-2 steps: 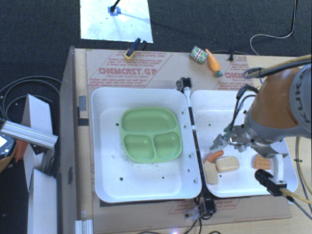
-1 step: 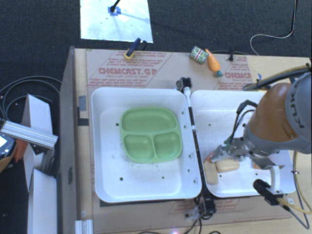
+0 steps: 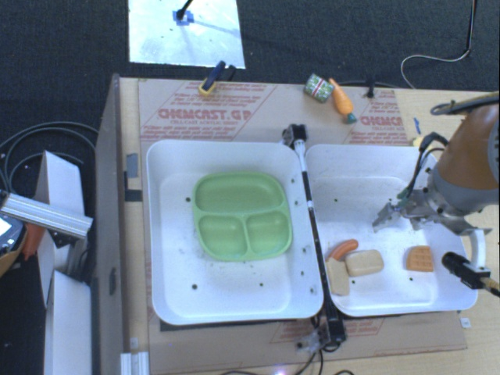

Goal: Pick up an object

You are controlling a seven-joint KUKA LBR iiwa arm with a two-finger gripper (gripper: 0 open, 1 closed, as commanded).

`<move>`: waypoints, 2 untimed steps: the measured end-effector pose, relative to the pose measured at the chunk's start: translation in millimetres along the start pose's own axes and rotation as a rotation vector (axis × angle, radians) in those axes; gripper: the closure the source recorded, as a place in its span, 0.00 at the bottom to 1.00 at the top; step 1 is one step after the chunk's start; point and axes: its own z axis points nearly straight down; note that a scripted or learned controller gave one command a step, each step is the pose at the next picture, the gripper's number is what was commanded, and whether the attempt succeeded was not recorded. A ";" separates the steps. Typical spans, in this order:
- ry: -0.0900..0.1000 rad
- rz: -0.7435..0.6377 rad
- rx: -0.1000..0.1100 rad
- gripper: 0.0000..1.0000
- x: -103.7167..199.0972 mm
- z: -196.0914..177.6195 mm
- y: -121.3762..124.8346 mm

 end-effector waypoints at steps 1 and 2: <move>0.005 -0.005 0.001 0.00 87.3 10.5 33.0; 0.003 -0.002 0.003 0.00 83.9 33.6 -14.5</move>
